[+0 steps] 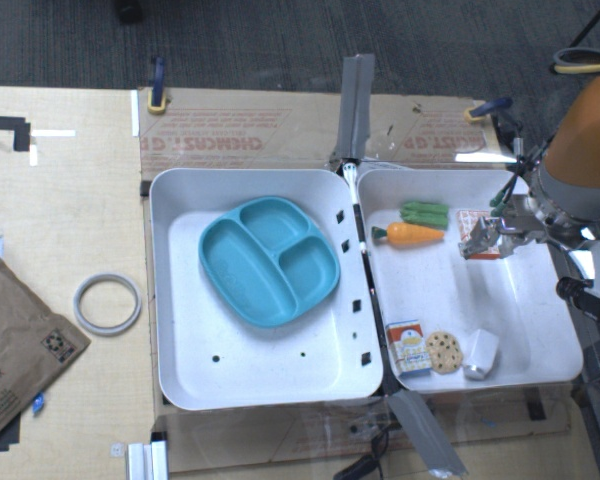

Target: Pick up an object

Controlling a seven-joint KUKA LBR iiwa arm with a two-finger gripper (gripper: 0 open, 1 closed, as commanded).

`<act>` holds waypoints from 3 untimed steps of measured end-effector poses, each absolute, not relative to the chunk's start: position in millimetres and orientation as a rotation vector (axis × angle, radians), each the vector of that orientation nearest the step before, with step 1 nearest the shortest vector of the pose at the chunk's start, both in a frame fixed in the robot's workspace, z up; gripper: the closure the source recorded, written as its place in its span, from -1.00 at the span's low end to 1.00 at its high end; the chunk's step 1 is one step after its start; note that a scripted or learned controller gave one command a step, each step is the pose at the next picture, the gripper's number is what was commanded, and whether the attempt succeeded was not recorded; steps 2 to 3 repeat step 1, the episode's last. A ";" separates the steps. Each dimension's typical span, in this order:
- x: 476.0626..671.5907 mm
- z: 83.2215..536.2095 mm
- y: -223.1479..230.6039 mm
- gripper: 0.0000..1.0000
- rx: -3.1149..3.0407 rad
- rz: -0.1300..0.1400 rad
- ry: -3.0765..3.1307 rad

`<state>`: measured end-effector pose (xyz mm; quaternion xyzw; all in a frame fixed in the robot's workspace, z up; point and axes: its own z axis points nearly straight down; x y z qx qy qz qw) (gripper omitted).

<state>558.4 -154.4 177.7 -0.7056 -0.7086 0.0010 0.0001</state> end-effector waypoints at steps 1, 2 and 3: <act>637.2 202.1 -79.1 1.00 -2.403 0.004 -2.024; 637.2 202.1 -79.1 1.00 -2.403 0.004 -2.024; 637.2 202.1 -79.1 1.00 -2.403 0.004 -2.024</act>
